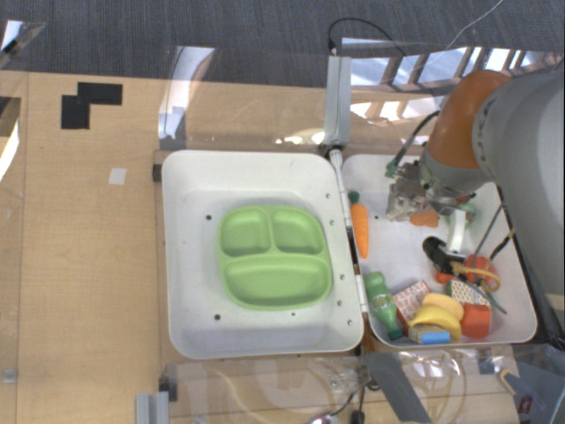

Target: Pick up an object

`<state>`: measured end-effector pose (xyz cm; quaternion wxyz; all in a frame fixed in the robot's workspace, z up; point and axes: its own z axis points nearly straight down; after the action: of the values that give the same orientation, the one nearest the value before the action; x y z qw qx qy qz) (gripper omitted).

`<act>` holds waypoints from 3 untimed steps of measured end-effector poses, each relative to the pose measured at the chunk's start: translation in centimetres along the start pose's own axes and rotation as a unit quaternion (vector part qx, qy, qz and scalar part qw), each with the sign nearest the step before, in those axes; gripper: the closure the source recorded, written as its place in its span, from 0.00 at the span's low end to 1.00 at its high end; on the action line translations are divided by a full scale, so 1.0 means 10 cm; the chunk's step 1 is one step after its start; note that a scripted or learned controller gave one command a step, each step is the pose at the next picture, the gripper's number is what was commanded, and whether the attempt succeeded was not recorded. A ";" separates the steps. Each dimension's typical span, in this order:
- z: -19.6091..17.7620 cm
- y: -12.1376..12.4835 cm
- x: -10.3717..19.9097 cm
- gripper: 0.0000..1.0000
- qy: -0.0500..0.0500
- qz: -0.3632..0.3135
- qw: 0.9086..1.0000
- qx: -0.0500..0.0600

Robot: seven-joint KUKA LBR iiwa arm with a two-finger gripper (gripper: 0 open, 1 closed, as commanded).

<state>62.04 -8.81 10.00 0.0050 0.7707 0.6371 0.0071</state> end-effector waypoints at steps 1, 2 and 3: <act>-0.74 0.04 -0.51 1.00 -0.002 -0.087 0.996 0.006; -1.16 0.10 -0.30 1.00 -0.001 -0.242 0.970 0.005; -1.16 0.10 -0.30 0.00 -0.001 -0.241 0.970 0.005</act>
<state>62.26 -11.99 21.63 0.0029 0.5942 0.8043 0.0018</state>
